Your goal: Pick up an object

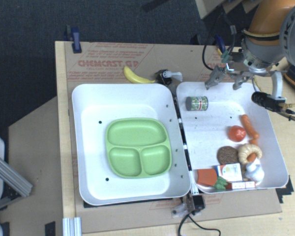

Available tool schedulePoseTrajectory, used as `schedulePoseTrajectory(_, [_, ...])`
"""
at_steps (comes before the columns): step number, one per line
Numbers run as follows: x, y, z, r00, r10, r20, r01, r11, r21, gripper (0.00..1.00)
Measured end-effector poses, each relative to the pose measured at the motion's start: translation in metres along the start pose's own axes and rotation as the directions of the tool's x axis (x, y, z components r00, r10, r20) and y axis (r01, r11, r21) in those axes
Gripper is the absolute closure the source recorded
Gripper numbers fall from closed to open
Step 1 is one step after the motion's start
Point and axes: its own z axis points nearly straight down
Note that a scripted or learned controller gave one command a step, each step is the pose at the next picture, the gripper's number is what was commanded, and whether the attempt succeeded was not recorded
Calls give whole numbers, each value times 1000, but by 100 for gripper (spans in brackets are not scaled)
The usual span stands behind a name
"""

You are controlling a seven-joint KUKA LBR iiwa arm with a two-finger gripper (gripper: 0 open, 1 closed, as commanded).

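My gripper (226,79) hangs above the far edge of the right bin (209,132), open, with nothing between its fingers. A small green-labelled can (197,103) lies on its side just below and left of the gripper. Further toward the front of that bin lie a red tomato (237,132), an orange carrot (249,126), a brown cookie (227,155), a glazed doughnut (249,153) and a cluster of small boxes (229,176). The left bin (88,132) holds a green divided plate (138,147).
A yellow banana (136,77) lies on the cardboard behind the left bin, beside a small black and white fitting (168,76). The grey and orange arm (273,18) fills the upper right. Cables run along the right bin's far right corner.
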Motion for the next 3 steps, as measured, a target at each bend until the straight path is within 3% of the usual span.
schedulePoseTrajectory(1, [-84, -25, 110, 1000, 8, 0, -8, 1000, 9, 0])
schedulePoseTrajectory(2, [-91, -79, 123, 1000, -5, -16, 5, 1000, -1, 0])
schedulePoseTrajectory(3, [-94, -78, 113, 1000, -4, -5, 4, 1000, -4, 100])
